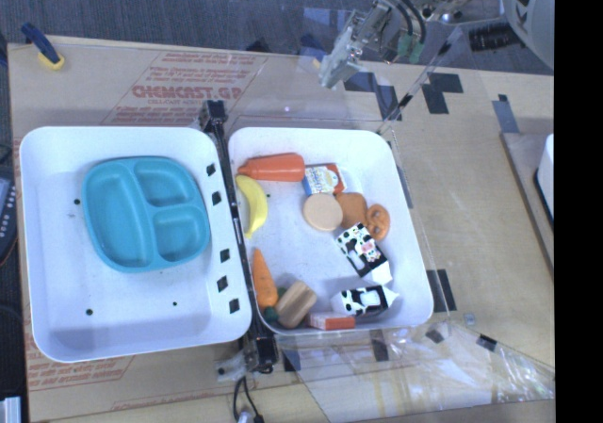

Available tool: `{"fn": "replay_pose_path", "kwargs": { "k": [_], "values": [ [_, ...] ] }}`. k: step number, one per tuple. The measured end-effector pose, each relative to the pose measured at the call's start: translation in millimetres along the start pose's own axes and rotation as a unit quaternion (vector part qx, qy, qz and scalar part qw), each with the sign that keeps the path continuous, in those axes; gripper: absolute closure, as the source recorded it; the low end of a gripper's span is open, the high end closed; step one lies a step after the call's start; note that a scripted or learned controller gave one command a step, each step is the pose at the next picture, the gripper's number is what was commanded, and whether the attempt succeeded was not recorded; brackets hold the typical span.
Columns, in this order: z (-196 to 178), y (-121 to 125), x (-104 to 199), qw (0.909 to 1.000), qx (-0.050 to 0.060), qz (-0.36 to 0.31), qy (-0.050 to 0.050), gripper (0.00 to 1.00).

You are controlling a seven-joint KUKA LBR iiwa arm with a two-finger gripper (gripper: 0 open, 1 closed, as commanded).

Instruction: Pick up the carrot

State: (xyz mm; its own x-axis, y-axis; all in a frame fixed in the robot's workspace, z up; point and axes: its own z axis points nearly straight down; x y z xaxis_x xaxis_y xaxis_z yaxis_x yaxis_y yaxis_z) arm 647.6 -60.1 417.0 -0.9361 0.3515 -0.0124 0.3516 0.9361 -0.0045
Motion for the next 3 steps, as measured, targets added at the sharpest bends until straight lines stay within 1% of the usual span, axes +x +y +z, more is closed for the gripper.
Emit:
{"fn": "replay_pose_path", "kwargs": {
  "k": [1,2,3],
  "values": [
    [60.2,-57.8,1.5,0.9955,0.002,0.094,0.007,1.00],
    [58.7,-57.0,1.2,0.9956,0.001,0.094,0.005,0.00],
    [102.5,-30.3,-3.2,0.9985,0.000,0.055,0.008,0.00]
  ]
}}
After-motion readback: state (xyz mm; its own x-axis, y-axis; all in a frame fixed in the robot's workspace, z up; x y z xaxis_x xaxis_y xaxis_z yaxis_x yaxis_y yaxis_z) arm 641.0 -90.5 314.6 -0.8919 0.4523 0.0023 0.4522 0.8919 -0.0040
